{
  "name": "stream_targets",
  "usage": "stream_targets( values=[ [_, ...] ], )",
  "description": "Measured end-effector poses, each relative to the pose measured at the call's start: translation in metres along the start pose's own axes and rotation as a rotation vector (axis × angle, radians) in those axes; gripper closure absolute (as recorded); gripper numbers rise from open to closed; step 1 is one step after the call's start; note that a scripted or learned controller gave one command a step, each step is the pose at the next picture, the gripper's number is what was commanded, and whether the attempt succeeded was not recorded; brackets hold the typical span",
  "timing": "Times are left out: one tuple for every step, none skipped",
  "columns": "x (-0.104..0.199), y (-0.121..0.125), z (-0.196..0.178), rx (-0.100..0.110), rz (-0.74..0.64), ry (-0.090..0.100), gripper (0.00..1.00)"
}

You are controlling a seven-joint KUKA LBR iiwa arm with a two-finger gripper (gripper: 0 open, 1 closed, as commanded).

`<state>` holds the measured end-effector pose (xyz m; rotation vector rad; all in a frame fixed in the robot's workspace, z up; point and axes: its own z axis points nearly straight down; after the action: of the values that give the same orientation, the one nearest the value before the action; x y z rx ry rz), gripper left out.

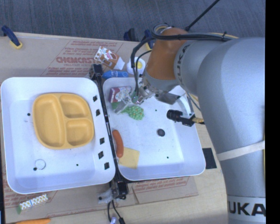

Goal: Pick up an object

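We see the hand [136, 97] low over the green item [134, 111] and red packet [117, 94], at eleven o'clock in the right bin [191, 157]. Its spread: cannot tell. Risk: crowded items, so it may slip or snag two.

The gripper [136, 98] sits low in the right bin [189, 148], at its far-left corner among a green toy [135, 112] and a dark red packet [115, 94]. Nearer in that bin lie a hot dog [118, 143] and cheese slice [129, 157]. The left bin [14, 125] holds a yellow divided plate [63, 120].

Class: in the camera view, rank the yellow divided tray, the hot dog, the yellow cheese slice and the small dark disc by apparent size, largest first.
1. Yellow divided tray
2. Yellow cheese slice and hot dog: too alike to rank
3. Small dark disc
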<state>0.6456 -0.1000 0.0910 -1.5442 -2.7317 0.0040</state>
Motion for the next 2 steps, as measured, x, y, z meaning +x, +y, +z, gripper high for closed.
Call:
stream_targets(
  values=[
    [-0.0004, 0.0009, -0.0114, 0.0, -0.005, -0.002, 1.0],
    [-0.0003, 0.0009, -0.0113, 0.0, -0.004, -0.002, 0.0]
  ],
)
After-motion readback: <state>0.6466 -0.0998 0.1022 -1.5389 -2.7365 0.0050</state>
